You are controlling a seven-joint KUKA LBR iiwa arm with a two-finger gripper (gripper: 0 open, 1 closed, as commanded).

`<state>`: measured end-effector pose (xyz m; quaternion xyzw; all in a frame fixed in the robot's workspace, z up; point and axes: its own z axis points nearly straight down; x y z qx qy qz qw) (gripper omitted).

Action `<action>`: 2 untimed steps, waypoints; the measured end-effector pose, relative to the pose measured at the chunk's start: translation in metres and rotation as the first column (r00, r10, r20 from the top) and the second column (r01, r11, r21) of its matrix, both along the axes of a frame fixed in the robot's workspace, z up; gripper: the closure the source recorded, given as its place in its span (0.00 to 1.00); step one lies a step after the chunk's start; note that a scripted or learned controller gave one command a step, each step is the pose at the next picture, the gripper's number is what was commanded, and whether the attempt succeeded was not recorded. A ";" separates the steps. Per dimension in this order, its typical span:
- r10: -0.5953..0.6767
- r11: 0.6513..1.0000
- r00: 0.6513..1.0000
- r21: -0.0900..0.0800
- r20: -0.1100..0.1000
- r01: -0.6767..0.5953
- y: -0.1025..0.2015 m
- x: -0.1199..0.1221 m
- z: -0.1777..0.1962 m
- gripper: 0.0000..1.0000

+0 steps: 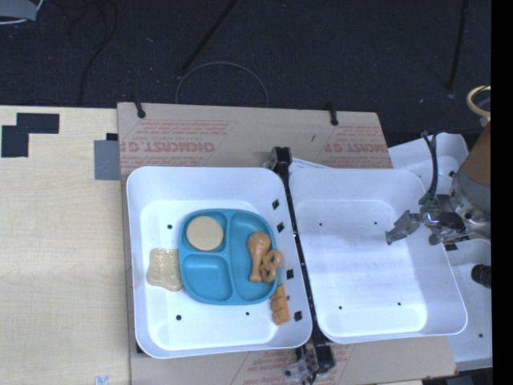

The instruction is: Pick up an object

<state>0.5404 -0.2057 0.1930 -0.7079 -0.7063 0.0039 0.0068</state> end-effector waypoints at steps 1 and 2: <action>0.002 1.000 1.000 -0.003 0.012 -0.002 0.000 0.003 0.007 0.00; 0.002 1.000 1.000 -0.001 0.008 -0.002 0.004 -0.003 -0.038 0.00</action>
